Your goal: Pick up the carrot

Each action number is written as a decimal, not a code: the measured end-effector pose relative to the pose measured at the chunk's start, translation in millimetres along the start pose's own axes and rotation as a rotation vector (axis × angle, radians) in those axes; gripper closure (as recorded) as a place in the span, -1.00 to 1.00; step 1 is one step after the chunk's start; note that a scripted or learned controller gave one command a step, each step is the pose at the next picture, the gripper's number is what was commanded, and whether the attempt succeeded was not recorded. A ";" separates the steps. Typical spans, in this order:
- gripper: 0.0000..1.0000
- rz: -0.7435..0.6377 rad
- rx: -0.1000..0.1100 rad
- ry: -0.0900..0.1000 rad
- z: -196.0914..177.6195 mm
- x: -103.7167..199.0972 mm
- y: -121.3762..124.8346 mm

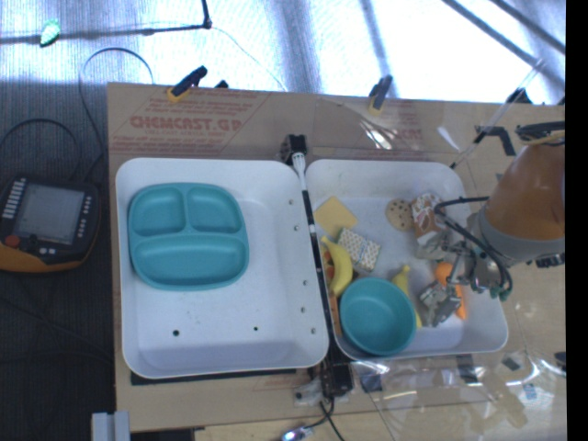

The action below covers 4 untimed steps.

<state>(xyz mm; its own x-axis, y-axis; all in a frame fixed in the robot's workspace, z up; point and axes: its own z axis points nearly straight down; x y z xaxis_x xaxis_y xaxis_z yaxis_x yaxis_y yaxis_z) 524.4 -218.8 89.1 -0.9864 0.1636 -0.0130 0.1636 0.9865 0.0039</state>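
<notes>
The carrot (445,270) shows as a small orange piece in the right bin (367,177), near its right side, with more orange just below at the gripper. My gripper (441,299) is down in that bin directly over and against the carrot, with cables and grey metal parts covering most of it. The arm's orange band (533,196) fills the space above the bin's right rim. Whether the carrot is held cannot be made out.
A teal bowl (377,315) sits just left of the gripper, with a banana (340,266), a cheese wedge (335,214), a cracker (359,249), a cookie (399,213) and a red-white item (425,211) around. The left bin (276,274) holds a teal divided plate (188,234).
</notes>
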 end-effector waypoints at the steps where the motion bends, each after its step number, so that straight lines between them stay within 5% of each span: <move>1: 1.00 -0.003 -0.004 -0.004 -12.8 -3.2 5.2; 2: -1.00 -0.003 -0.003 -0.004 -12.4 -3.1 4.3; 3: -1.00 0.126 0.001 0.006 0.5 -14.1 0.3; 4: 1.00 0.124 0.000 -0.005 -13.3 -18.8 3.9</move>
<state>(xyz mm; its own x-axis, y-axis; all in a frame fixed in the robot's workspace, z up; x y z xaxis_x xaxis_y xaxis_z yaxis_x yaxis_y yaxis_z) 543.3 -218.0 102.7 -0.9586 0.2842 -0.0179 0.2842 0.9588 0.0058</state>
